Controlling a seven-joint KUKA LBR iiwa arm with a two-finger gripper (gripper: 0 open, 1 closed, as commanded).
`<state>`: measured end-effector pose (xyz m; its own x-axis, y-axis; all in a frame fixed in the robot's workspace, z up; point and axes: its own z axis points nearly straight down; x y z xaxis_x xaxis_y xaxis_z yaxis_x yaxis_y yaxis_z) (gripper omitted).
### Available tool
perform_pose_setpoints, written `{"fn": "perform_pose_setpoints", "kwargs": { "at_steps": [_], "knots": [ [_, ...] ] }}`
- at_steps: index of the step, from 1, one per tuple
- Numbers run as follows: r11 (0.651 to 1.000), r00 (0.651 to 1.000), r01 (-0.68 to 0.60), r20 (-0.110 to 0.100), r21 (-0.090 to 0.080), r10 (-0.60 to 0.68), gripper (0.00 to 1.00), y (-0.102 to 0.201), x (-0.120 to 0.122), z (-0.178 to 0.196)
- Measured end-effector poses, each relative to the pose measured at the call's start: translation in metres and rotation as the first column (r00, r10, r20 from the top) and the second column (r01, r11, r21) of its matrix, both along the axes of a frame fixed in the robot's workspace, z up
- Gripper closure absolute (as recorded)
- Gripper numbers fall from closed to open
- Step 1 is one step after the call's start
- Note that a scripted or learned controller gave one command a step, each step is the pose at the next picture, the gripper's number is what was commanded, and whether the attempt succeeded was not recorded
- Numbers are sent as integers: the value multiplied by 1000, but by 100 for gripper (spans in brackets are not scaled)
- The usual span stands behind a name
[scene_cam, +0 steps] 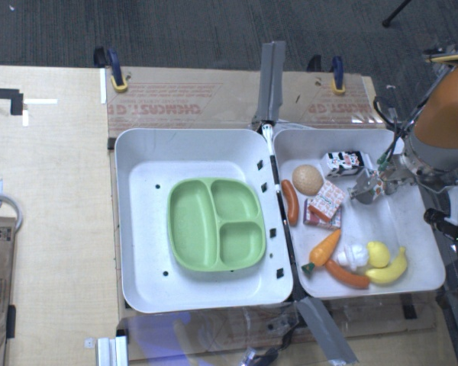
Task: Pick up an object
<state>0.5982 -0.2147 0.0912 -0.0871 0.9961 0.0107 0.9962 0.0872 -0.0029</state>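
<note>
A red-and-white snack packet (324,203) lies in the right bin (412,235), just left of the jaws of the gripper (366,188), which hang over bare bin floor with nothing between them; whether they stand apart or together cannot be told. Around the packet lie a black-and-white carton (343,162), a brown egg (307,179), a sausage (291,202), a carrot (325,247) and a banana (389,268). The left bin (137,204) holds a green divided tray (216,224).

A green divided tray (216,224) sits in a white bin (133,227); orange carrot (325,247), yellow banana (389,269), black-and-white carton (344,162).
</note>
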Motion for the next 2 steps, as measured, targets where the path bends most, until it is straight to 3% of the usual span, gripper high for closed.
{"fn": "perform_pose_setpoints", "kwargs": {
  "at_steps": [1,2],
  "knots": [
    [1000,1000,3,3,-2,-3,100,-1,1,10],
    [1000,1000,21,4,-11,-21,100,42,25,101]
  ]
}}
